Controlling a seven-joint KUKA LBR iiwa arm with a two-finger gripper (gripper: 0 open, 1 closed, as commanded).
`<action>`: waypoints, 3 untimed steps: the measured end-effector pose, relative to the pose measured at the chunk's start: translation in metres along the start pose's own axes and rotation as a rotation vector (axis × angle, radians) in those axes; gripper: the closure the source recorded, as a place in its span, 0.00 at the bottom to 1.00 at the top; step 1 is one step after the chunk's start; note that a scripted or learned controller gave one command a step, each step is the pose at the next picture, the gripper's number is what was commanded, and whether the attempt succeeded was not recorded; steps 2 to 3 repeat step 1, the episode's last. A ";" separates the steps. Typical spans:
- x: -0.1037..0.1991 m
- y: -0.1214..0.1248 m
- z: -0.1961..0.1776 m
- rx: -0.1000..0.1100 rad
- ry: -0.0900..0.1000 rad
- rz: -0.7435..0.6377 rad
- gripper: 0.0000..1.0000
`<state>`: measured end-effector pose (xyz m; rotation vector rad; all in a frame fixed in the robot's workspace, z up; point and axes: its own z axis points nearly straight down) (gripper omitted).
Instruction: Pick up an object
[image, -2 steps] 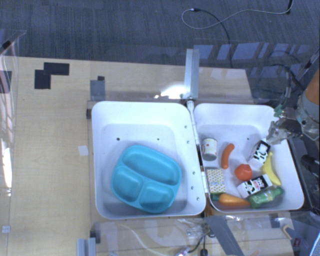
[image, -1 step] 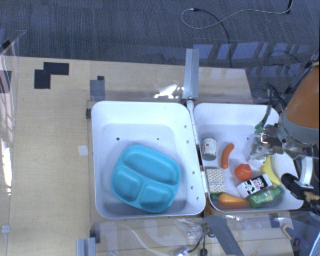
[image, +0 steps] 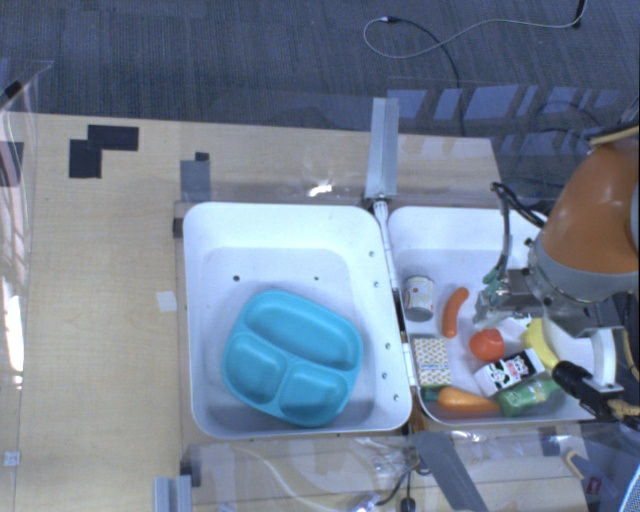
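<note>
The right bin (image: 440, 232) holds several small objects. A small silver can (image: 418, 297) lies near its left wall, with a red-orange sausage-shaped piece (image: 453, 311) just right of it. A red tomato (image: 487, 345) sits lower down, beside a yellow banana (image: 541, 343). Along the front lie a patterned square pack (image: 431, 361), an orange carrot (image: 467, 402), a white and black bottle (image: 510, 372) and a green piece (image: 528, 397). My gripper (image: 497, 300) hangs over the bin just above the tomato, right of the sausage piece. Nothing shows in its grasp.
The left bin (image: 210, 240) holds a blue divided plate (image: 291, 355). A metal divider post (image: 381, 150) stands between the bins at the back. The arm's orange band (image: 598, 215) covers the right bin's far right side.
</note>
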<state>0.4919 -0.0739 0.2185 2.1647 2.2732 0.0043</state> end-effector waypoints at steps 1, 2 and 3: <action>0.019 -0.002 0.005 0.000 0.000 -0.204 1.00; 0.019 -0.002 0.005 0.000 0.000 -0.204 1.00; 0.019 -0.002 0.005 0.000 0.000 -0.204 1.00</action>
